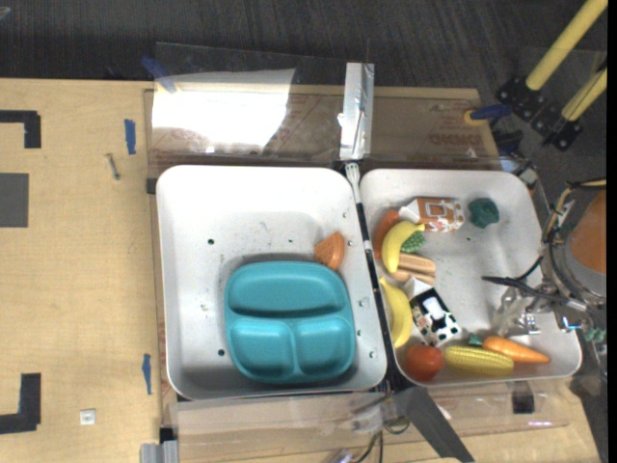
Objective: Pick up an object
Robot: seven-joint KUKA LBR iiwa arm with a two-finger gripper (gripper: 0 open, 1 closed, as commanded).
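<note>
- The gripper sits low over the right-hand side of the right bin, where the arm reaches in. Its metal parts show as thin dark and shiny pieces against the white floor. How far the jaws stand apart cannot be told, and nothing is visibly held between them.
- The task names no single object, so any toy in the bin could serve. Closest to the jaws is the carrot, lying flat just below them along the near wall, which seems the likeliest target.
- The corn cob lies touching the carrot's left end, farther from the jaws, with the tomato beyond it in the near left corner.
- To the left of the jaws, the black-and-white toy and two bananas crowd the dividing wall. The toys lie packed against walls and each other, probably just as they fell, so a clean grasp there looks hard.
- Well above the jaws, the teal toy and the small carton rest near the far wall.
- The left bin, far left of the jaws, holds a teal divided tray and an orange piece.
</note>
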